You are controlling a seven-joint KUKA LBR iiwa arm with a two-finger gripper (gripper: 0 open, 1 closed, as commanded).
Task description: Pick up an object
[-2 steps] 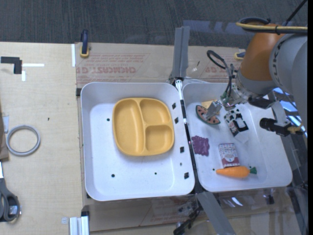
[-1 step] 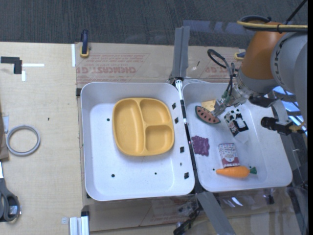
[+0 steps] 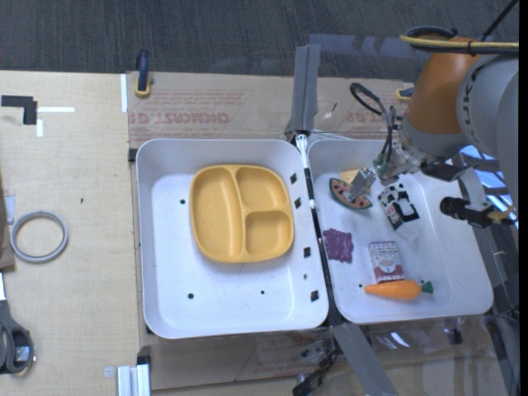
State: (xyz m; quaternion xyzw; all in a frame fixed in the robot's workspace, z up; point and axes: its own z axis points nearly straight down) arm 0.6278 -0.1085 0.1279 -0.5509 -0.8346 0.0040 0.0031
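Two white bins side by side | left bin [image 3: 165,304]: yellow divided plate [image 3: 242,213] | right bin [image 3: 462,291]: gripper [image 3: 363,186] low over watermelon slice [image 3: 349,195], finger state unclear | small carton [image 3: 384,261] | carrot [image 3: 398,289] | purple grapes [image 3: 337,244]

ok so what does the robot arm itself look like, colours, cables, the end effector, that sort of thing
The arm is rounded grey metal with a glossy orange band above the wrist. Black cables loop beside that band. The end effector is a small grey metal piece with thin fingers, and black fittings sit on the arm nearby.
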